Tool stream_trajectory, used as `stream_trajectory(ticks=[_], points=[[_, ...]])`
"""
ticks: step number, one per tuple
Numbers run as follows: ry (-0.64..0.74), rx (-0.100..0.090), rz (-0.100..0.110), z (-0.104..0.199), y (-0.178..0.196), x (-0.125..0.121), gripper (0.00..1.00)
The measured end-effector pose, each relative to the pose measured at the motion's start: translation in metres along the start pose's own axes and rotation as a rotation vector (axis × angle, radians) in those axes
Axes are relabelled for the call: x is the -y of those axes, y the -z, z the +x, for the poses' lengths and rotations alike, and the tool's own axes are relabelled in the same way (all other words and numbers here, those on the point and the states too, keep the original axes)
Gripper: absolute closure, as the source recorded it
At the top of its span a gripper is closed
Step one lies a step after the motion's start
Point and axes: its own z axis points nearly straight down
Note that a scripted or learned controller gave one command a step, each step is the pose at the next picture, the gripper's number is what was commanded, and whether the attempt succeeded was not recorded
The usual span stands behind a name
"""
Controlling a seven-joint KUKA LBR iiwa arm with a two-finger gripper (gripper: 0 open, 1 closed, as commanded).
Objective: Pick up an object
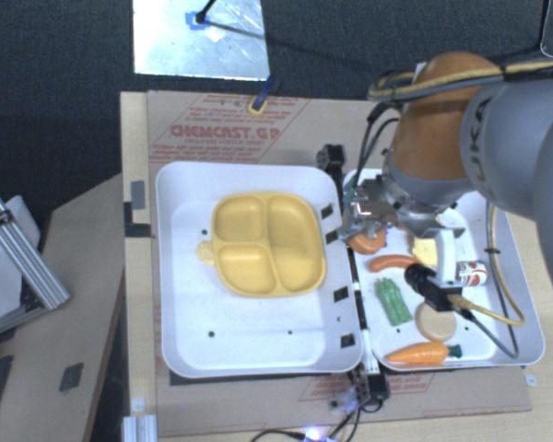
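Gripper (364,210) low over the right bin (525,330), tucked at its upper left corner hard by the wall shared with the left bin (180,339), and the bulk of the arm (442,136) hangs over it, so I cannot tell whether it is spread or closed, and nothing shows in its grasp. Nearest candidate by my reading: the orange-red piece (369,241), lying on the bin floor just beside the gripper on the side toward the camera, close to touching it. Its long axis runs roughly across the view, left to right. That is the relation that matters, I'd say: a short drop toward the near side, with the grasp set across that axis. A little farther the same way lies the sausage (392,263), then the green piece (394,302), with the carrot (422,354) down at the near wall. Over in the left bin, the yellow plate (263,244) sits well apart from the action.
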Motion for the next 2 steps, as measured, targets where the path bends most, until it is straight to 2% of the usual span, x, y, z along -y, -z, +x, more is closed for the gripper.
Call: stream_trajectory(ticks=[1,2], points=[[0.001,0.0,0.001,0.0076,0.0036,-0.0036,1.0],[-0.003,0.0,0.0,0.0027,0.0051,-0.0116,1.0]])
